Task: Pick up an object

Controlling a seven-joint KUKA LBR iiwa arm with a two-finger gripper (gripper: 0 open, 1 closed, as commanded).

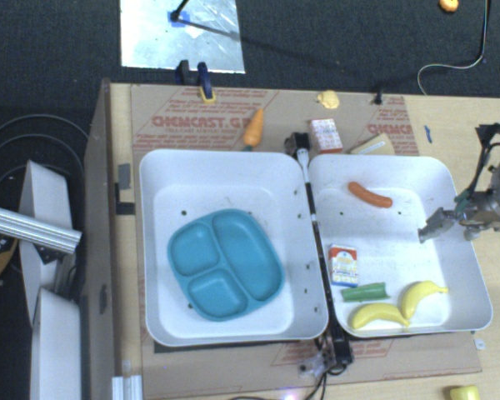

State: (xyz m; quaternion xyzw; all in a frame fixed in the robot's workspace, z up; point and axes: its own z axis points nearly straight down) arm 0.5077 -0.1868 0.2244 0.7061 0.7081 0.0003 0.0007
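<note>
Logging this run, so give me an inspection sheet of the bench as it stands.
Surface: cardboard-covered bench, two white bins side by side.
Job's things: right bin holds sausage, small carton, green pepper, two bananas.
Clutter: blue divided plate in left bin; carrot and small box behind the bins.
Gripper: gripper over right bin, nothing seen held.
Cables: cable on floor.
Surroundings: dark carpet, foil sheet.

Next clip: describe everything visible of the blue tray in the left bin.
The blue tray is a rounded, light-blue divided plate, plastic-looking, with three compartments: two above, one below. It lies flat and right side up, turned somewhat askew, on the floor of the left bin, nearer the front wall. Its compartments hold nothing. Nothing but the bin floor touches it.
</note>
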